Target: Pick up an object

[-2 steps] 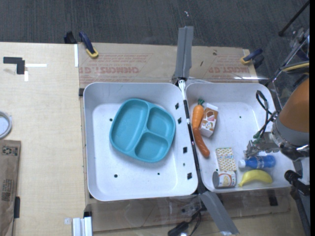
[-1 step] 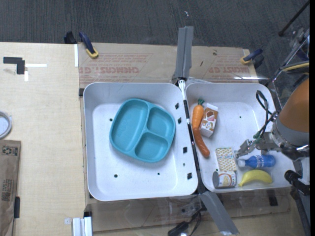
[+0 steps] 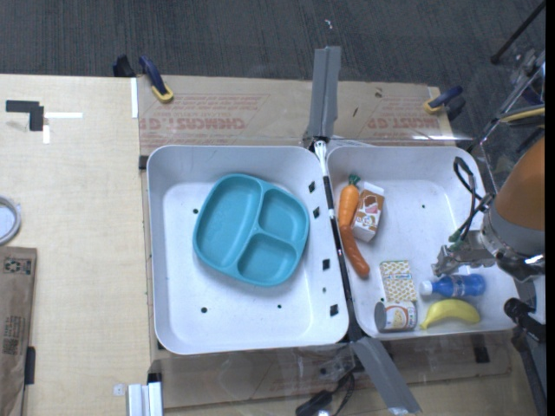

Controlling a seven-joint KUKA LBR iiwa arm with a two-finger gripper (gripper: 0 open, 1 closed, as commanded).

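Objects for picking sit in the right bin, and you can use the blue bottle there as your landmark. Nearest the camera, just in front of the bottle and almost touching it, lies the banana. To the bottle's left along the same front edge you see a small snack box, and just behind that a patterned carton, both near the bottle. The gripper hangs right above the bottle's cap end, at the bin's right side; you cannot tell how far its claw is spread, and nothing shows between the fingers, so count it as holding nothing you can confirm. Farther back and well to the bottle's left, a juice box lies tilted, with a carrot touching its left side and a second orange carrot-like piece below it along the divider. Beyond the divider, well apart from the bottle, the left bin holds a blue divided plate, lying flat.
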